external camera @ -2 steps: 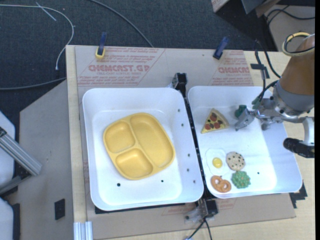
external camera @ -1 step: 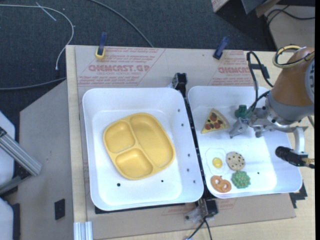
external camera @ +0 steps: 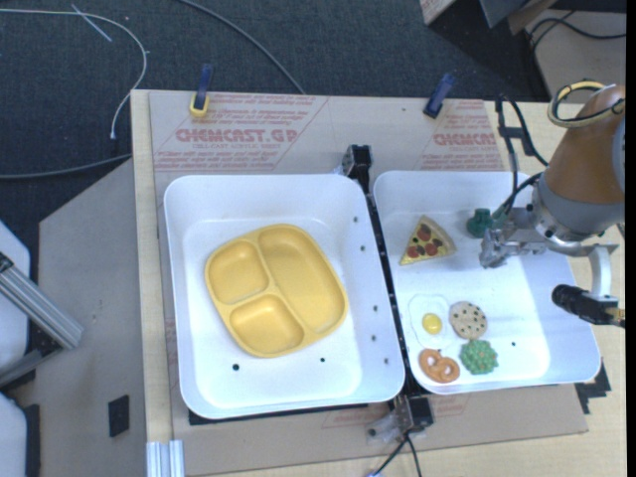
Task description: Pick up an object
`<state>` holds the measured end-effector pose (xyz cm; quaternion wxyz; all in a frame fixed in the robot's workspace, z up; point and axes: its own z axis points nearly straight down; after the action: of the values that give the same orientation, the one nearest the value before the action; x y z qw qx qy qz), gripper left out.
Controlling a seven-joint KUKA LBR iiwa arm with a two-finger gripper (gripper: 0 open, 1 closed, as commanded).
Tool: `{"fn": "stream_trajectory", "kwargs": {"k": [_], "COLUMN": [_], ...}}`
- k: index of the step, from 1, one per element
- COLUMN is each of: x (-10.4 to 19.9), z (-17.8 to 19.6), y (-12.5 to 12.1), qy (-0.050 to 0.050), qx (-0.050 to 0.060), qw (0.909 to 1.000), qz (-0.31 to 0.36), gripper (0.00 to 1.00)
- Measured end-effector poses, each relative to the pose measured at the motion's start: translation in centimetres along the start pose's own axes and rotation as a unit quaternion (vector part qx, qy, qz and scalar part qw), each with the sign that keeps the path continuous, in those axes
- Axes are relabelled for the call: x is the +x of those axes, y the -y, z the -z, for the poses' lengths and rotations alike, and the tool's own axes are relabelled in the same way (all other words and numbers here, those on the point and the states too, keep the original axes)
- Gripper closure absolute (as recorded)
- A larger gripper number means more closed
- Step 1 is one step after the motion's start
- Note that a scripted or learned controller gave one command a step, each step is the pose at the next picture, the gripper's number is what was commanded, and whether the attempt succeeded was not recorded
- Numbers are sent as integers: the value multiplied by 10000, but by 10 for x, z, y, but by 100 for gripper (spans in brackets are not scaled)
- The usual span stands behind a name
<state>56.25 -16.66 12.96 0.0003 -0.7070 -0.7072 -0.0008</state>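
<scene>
Two shallow white plastic bins sit side by side on a pale board; the yellow three-compartment plastic plate (external camera: 275, 288) in the left bin (external camera: 189, 217) serves as the landmark for everything else. Nearest the camera, well to the right of the plate and lower in the view, four small toy foods cluster at the near end of the right bin (external camera: 566, 361): an orange-brown pretzel (external camera: 438, 366) closest to the front rim, a green bunch of toy broccoli (external camera: 479, 357) just beside it on the side away from the plate, a white fried egg with a yellow yolk (external camera: 430, 320) behind the pretzel, and a tan speckled cookie (external camera: 467, 318) just beside the egg, farther from the plate. Farther back, level with the plate's far edge and to its right, a triangular toy pizza slice with red spots (external camera: 426, 241) lies flat on the bin floor, apart from the cluster. Beyond that, still farther right of the plate, the grey two-finger gripper (external camera: 491, 250) points down over the bin floor, near the pizza slice but not touching it; whether its fingers are spread or closed cannot be told. A small teal object (external camera: 480, 221) sits just behind the gripper. At the board's far edge, behind the plate, are two blue clamps (external camera: 203, 91).
</scene>
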Motion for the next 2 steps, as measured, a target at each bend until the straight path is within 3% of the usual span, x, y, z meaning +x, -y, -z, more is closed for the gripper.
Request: {"fn": "stream_trajectory", "kwargs": {"k": [2], "x": [-2], "z": [105], "y": [-8], "qy": [15], "qx": [-28], "qw": [10000], "qz": [7], "gripper": [100]}}
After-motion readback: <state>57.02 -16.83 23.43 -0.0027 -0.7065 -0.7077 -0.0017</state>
